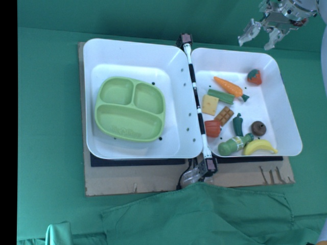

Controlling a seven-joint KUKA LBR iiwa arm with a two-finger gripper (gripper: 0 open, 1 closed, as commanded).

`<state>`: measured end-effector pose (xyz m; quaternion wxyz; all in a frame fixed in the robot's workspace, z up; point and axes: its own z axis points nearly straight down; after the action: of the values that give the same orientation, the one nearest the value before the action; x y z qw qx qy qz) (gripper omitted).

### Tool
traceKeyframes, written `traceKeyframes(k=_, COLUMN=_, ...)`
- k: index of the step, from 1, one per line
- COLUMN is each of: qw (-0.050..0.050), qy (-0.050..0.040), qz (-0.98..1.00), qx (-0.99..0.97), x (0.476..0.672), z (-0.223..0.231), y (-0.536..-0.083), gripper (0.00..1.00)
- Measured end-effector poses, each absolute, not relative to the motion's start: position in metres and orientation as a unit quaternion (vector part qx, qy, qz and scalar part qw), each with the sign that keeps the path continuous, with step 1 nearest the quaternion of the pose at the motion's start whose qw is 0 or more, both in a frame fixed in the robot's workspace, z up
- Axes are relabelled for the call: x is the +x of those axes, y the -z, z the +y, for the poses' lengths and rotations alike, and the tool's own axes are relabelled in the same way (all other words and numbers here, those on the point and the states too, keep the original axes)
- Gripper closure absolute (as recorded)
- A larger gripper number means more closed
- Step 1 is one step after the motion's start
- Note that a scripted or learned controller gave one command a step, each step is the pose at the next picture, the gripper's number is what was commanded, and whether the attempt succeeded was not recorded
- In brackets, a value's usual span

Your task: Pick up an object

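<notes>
Green cloth covers the counter [46,111]; we see the arm cut off at two o'clock, its pincer [259,36] spread wide, gripping nothing. At three o'clock an orange carrot [228,86] lies in the right bin [286,111].

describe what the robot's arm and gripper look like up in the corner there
The gripper is silvery metal with two pale fingers branching from an angular, bolted-looking block. Above it sits a round grey wrist section, with a sliver of orange band at the frame's top edge. Cables are too small to tell.
</notes>
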<state>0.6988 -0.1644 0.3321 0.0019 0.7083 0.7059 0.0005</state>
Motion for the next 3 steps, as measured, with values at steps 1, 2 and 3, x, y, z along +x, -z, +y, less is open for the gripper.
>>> traceKeyframes(k=1, qw=0.002, qy=-0.0005, qz=0.706, qx=0.708, x=0.699, z=-0.164, y=-0.332, gripper=0.0)
traceKeyframes(k=2, qw=0.0, qy=0.0013, qz=0.706, qx=0.708, x=0.697, z=-0.167, y=-0.273, gripper=0.0)
traceKeyframes(k=3, qw=0.001, qy=0.0011, qz=0.706, qx=0.708, x=0.69, z=-0.164, y=-0.217, gripper=0.0)
